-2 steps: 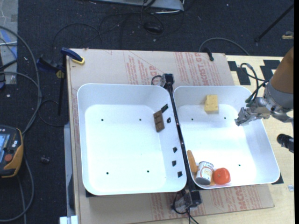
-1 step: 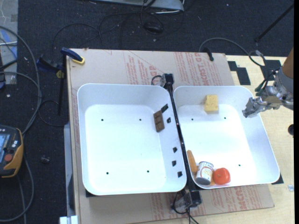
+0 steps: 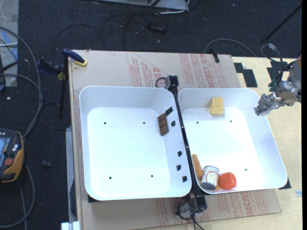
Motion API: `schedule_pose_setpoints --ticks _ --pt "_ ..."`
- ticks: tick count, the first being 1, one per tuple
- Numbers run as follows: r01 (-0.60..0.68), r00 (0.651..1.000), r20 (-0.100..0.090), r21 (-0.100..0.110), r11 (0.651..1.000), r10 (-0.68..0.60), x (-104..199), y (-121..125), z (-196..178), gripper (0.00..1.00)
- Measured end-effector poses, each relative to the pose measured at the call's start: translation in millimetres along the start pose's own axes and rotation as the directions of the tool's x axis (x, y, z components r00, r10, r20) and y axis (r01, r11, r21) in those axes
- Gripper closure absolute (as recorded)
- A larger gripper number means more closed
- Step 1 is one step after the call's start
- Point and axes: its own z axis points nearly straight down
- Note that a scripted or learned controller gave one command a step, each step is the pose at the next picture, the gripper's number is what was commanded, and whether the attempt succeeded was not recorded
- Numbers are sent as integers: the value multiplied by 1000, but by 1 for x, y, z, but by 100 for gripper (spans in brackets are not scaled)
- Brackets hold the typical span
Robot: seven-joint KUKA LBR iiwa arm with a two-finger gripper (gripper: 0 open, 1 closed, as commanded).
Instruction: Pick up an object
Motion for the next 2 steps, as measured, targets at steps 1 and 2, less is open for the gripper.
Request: schedule_pose_setpoints --ticks 1,2 --pt "4 1000 -2 2 1000 -4 52 2 2 100" --pt "4 1000 -2 3 1000 -4 94 20 6 100"
